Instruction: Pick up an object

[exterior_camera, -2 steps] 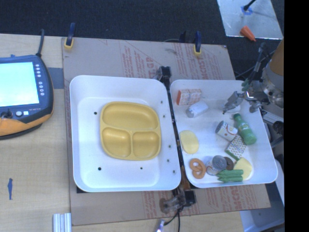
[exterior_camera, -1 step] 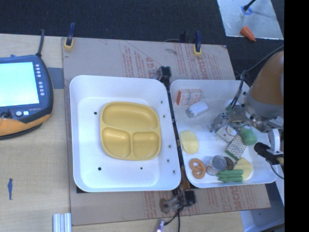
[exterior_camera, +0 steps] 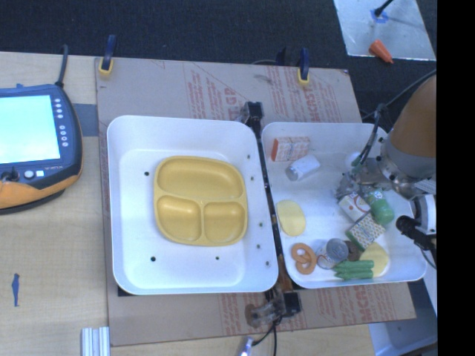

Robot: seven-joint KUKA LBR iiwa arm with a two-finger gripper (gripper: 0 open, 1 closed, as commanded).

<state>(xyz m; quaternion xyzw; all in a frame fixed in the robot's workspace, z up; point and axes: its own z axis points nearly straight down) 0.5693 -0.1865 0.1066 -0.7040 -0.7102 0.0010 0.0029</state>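
1. Gripper [exterior_camera: 355, 182]: mine, low over the right-hand white bin [exterior_camera: 326, 143], near its right wall; I cannot tell its state from this angle.
2. Nothing visibly held. Candidate objects in that bin: orange-and-white carton [exterior_camera: 289, 148] at the far left corner, grey cylinder [exterior_camera: 303, 168] beside it, pale yellow oval [exterior_camera: 291, 217] by the left wall, brown pretzel [exterior_camera: 303, 256] at the near edge.
3. Left of that bin: second white bin [exterior_camera: 126, 199] holding a yellow three-compartment tray [exterior_camera: 200, 200].
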